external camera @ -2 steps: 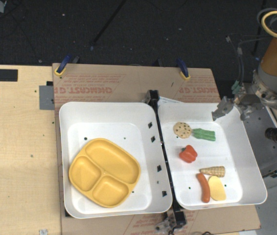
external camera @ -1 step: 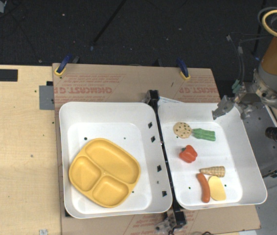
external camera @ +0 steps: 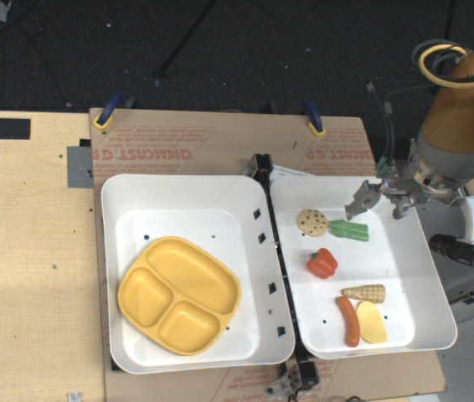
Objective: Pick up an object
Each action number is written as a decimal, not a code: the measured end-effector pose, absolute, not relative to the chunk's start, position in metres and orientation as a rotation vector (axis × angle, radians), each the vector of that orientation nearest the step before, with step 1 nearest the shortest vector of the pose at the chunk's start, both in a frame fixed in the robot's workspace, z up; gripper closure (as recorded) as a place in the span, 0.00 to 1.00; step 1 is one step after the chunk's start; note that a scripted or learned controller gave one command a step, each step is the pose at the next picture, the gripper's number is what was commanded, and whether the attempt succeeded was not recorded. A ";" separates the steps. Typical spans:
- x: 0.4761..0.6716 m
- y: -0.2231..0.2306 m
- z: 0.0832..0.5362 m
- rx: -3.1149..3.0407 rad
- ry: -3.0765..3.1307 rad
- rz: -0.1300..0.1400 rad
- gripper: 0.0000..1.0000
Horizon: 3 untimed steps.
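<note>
Orange-banded grey arm (external camera: pixel 453 124), yellow cable loop (external camera: pixel 440 57)

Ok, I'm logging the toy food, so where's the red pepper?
The red pepper lies in the right bin, near its middle, below the cookie and above the sausage.

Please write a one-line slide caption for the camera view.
Grey two-finger gripper open above right white bin, near flat green toy vegetable.

Bench (external camera: pixel 19 266) w/ cardboard sheet (external camera: pixel 220 145), 2 white bins: left bin (external camera: pixel 136 199), right bin (external camera: pixel 413 308).
</note>
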<state>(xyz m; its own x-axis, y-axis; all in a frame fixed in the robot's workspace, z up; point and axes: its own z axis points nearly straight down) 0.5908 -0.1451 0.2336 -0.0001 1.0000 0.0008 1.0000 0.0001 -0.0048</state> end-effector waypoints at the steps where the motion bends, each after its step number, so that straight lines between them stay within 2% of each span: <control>1: 0.596 -0.141 0.188 -2.218 -2.220 0.004 0.00; 2: 0.590 -0.150 0.135 -2.218 -2.218 0.005 0.00; 3: 0.591 -0.150 0.148 -2.223 -2.220 0.001 1.00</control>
<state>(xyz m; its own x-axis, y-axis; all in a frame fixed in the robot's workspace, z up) 0.5910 -0.1503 0.1481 0.0011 1.0000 -0.0002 1.0000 -0.0011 -0.0004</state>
